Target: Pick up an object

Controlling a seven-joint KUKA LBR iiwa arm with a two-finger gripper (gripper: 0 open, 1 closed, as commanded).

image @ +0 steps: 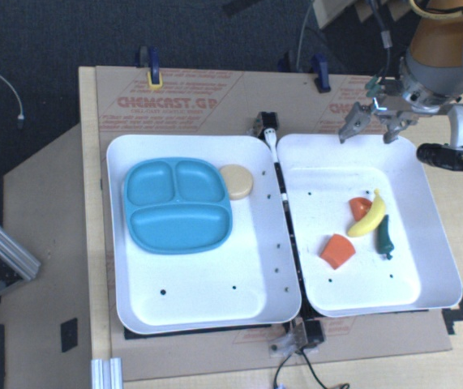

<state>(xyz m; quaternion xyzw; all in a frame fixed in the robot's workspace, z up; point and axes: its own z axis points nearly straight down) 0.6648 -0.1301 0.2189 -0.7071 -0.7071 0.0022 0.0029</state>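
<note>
On brown bench (93,217), perhaps cardboard, white bins (207,298).

Board text, far-left part: red print "CHEMCAST GP" on the brown cardboard sheet (215,96) under the bins, just beyond the far edge of the left bin (134,298).
Line beneath it: a smaller red line of print, too fine to read.
Board text, far-right part: more faint red print near the far edge of the right bin (434,290), partly covered and not legible.
Repeats: the red lettering seems to recur across the sheet's far strip.
</note>
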